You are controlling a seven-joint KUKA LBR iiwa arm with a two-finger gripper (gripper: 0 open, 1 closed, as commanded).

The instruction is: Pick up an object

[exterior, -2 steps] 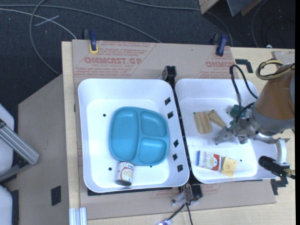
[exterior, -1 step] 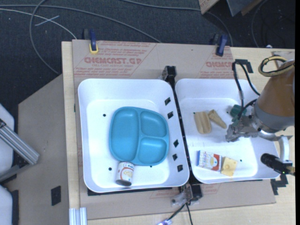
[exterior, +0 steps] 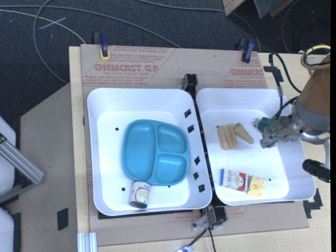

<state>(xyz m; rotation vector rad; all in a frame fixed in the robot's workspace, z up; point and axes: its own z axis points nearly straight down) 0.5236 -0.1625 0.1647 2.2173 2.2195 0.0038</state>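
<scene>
The nearest candidates are the 2 tan wooden blocks [exterior: 234, 136], lying in the right bin [exterior: 294, 185] just left of the gripper [exterior: 266, 139], touching each other and slanted. The gripper sits low over the bin floor; whether its jaws are apart or together cannot be told from this view, and nothing shows between them. For a clean pick, the arm should shift left until the jaws straddle 1 block across its narrow side, not both blocks at once, then descend straight and close. Below and left of the jaws lie a small printed carton [exterior: 233, 179] and a yellow block [exterior: 256, 186], touching each other. Well to the left, the other bin [exterior: 100, 156] bears a blue divided plate [exterior: 155, 152] and a small can [exterior: 139, 194].
</scene>
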